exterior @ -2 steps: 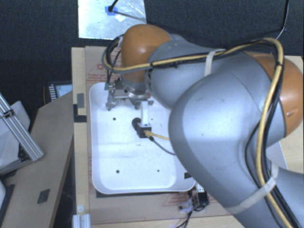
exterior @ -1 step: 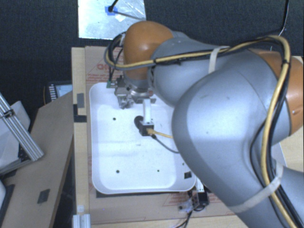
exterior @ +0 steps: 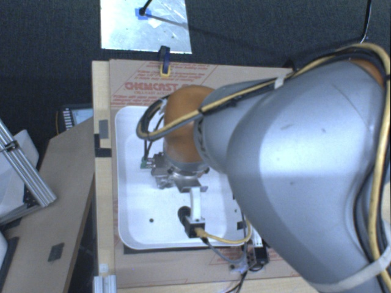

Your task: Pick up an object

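Gripper: the grey arm's two-finger gripper (exterior: 178, 179) hangs low over the middle of the shallow white plastic bin (exterior: 131, 182).
Grip state: you cannot tell; the wrist hides it.
Object: whatever lies beneath is hidden. A small dark speck (exterior: 151, 220) sits apart on the bin floor, too small to identify.
Advice: make sure something is caught before you raise it, then lift straight and slowly.

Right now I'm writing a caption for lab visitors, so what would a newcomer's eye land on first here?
The bulky grey arm dominates the right half, reaching left over the white bin. Its orange band stands out mid-frame, just above the wrist. At the top, a shiny silver sheet gleams against the dark background.
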Action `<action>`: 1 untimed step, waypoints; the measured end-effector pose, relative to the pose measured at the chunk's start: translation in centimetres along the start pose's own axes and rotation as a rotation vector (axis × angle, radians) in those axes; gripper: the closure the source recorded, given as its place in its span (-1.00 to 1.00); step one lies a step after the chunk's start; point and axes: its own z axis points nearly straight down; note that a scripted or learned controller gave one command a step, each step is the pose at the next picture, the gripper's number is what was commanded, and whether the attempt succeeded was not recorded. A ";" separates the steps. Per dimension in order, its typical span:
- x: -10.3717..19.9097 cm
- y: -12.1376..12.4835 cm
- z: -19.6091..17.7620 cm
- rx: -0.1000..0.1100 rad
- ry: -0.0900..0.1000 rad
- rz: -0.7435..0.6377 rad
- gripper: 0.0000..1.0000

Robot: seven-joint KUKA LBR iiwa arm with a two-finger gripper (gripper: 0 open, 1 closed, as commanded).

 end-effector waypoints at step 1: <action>3.0 -6.1 0.3 -0.010 0.001 -0.004 1.00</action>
